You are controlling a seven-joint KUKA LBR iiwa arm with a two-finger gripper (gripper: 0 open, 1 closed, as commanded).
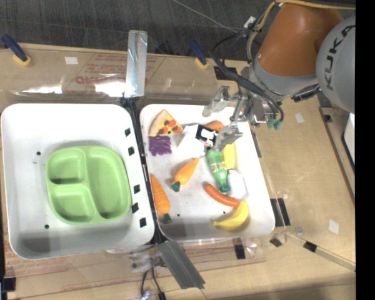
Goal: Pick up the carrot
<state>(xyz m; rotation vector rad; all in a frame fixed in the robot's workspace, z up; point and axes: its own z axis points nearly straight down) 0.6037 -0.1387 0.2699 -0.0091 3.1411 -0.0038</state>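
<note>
Right bin (257, 167) holds carrot (187, 170), banana (234, 218); left bin (12, 167) holds green tray (87, 184).

Divided plate (87, 183) in left bin (12, 167); carrot (186, 171) in right bin (262, 192).

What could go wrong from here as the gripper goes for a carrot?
Two orange carrots lie in the right white bin: one mid-bin, one against the left wall. The gripper hovers over the green bottle and yellow corn cob, so it might grab those. The wall-side carrot probably leaves little finger room.
</note>
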